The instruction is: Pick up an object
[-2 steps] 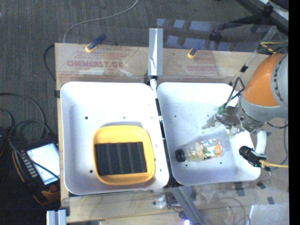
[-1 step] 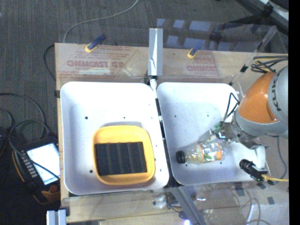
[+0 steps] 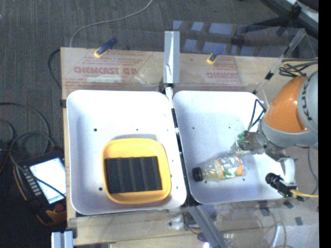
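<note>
In the right bin, toward its five o'clock corner, a clear plastic bottle lies on its side. Its black cap points to nine o'clock, and a green and orange label wraps its middle. The bottle's base end points toward two o'clock, where it comes just beside the arm's wrist.

The arm comes in from three o'clock, its orange band showing above the grey wrist. The gripper sits low over the right bin, at about one o'clock from the bottle and very near the base end. Whether it grips anything I cannot tell, since the wrist housing and cables hide its tip. Whether it touches the bottle is also unclear.

In the left bin, toward six o'clock, a yellow tray-like object rests flat. It has rounded corners and a dark ribbed panel set in its top face. It sits well apart from the bottle, with the two bins' touching walls between them.

Beyond the bins at twelve o'clock, a brown printed board lies under clear sheeting. At nine o'clock from the left bin, a handheld pendant with a lit screen lies on the floor.
</note>
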`<state>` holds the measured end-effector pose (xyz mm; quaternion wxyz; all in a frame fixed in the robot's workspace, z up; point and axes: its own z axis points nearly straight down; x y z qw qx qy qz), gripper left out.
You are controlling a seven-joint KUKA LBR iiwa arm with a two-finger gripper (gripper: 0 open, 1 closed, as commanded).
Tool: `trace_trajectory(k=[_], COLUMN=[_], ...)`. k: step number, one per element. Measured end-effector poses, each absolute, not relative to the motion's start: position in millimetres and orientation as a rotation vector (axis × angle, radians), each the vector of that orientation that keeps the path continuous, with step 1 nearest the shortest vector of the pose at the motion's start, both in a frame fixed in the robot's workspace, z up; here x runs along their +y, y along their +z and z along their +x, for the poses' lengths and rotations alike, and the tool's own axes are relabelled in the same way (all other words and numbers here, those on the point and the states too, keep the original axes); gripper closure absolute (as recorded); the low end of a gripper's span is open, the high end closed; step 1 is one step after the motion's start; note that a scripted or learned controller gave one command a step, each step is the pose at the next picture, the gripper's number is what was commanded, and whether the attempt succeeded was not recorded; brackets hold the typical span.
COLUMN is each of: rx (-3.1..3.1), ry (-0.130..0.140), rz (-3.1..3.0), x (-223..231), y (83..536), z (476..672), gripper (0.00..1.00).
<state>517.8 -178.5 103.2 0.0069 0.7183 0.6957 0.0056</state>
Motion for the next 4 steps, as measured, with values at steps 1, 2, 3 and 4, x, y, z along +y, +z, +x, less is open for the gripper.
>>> trace_trajectory(k=[1, 2, 3, 4], rx=[2.244, 2.370, 2.372, 2.361], ry=[-0.002, 0.005, 0.008, 0.015], rz=[2.199, 2.039, 2.038, 2.050], x=[-200, -210, -209, -210], y=[123, 94, 92, 93], z=[539.7, 584.9, 585.1, 507.6], gripper=[1.00, 1.00, 0.00, 0.00])
